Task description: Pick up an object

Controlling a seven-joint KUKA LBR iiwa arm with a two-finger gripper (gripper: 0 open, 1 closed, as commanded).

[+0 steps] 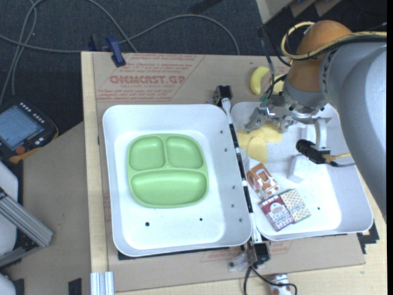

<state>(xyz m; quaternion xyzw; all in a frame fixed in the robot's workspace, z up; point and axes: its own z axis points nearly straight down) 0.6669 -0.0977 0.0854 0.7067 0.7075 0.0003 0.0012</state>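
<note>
The right bin holds a pale yellow lump at its far left. Nearer the front lie an orange and white carton, a red packet and a patterned packet. My gripper hangs low over the bin's far end, just above and behind the yellow lump, and its metal parts overlap the lump's top edge. Whether it touches the lump is unclear. The orange band and grey arm rise behind it to the right.
The left bin carries a green divided plate. Another yellow object lies on the bench behind the right bin. A small pale block rests mid-bin. Cables cross the dark floor, and a handheld screen sits at the left.
</note>
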